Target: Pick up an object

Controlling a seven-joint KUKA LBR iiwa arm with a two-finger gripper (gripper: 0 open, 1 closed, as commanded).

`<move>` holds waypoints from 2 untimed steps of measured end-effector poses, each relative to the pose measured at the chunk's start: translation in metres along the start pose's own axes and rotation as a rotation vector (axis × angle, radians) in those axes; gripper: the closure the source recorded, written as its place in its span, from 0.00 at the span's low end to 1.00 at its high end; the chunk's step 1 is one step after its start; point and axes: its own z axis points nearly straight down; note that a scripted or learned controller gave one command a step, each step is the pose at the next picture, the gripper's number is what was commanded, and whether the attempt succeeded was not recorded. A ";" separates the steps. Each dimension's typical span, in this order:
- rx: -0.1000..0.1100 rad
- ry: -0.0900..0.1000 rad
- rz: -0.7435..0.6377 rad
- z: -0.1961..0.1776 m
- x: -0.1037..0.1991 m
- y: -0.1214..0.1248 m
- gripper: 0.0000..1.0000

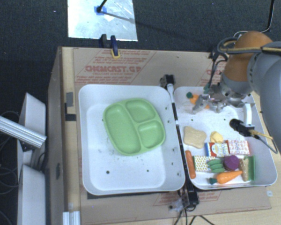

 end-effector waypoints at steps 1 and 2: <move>-0.001 0.002 -0.001 -0.011 0.000 0.001 1.00; -0.001 0.002 -0.001 -0.011 0.000 0.001 0.00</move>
